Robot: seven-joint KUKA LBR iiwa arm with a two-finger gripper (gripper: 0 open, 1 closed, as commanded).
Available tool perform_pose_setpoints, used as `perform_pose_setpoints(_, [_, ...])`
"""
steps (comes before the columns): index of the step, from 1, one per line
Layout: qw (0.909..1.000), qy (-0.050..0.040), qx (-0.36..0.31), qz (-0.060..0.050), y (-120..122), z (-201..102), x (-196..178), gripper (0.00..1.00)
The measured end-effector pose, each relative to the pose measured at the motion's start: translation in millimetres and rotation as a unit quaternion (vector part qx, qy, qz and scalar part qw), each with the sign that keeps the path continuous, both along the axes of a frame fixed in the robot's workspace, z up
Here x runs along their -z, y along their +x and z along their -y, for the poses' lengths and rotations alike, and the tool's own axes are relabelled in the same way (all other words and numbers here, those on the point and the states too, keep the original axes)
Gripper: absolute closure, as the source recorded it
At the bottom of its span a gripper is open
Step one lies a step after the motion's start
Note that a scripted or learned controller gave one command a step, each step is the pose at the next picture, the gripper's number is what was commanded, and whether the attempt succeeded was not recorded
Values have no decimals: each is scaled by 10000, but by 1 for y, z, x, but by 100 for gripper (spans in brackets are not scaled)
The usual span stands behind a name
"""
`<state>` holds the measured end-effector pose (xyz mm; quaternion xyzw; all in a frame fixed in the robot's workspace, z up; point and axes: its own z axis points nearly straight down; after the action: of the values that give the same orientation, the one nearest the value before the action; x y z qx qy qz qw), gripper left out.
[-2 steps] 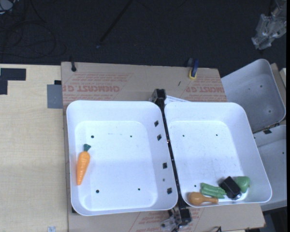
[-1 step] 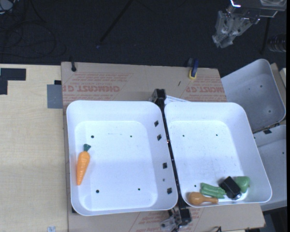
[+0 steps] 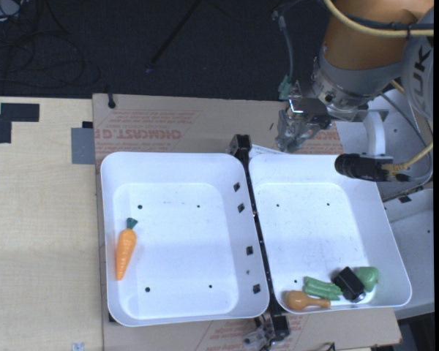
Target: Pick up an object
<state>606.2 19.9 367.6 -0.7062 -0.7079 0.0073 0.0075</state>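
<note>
Carrot [image 3: 125,253] lies alone, left bin [image 3: 110,196]. Gripper [image 3: 295,134] hovers above right bin's [image 3: 395,254] far rim, nothing between fingers; spread cannot be told. Risk: near-corner clutter [image 3: 336,289] crowds fingers, grasp slips.

Two white bins side by side: the left bin [image 3: 110,196] contains one orange toy carrot [image 3: 124,250]; the right bin [image 3: 384,225] contains four items, one tan pear-shaped toy [image 3: 305,300], one green bean pod [image 3: 320,289], one black block [image 3: 349,284], one green toy [image 3: 367,275]
</note>
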Motion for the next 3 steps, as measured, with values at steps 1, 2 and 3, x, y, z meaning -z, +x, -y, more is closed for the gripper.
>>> perform_pose_setpoints(1, [9999,3,-10,101,-17,-47,-32,100])
perform_pose_setpoints(2, [9999,16,-33,144,-1,-143,-137,100])
perform_pose_setpoints(3, [9999,-3,-2,111,35,-170,-172,100])
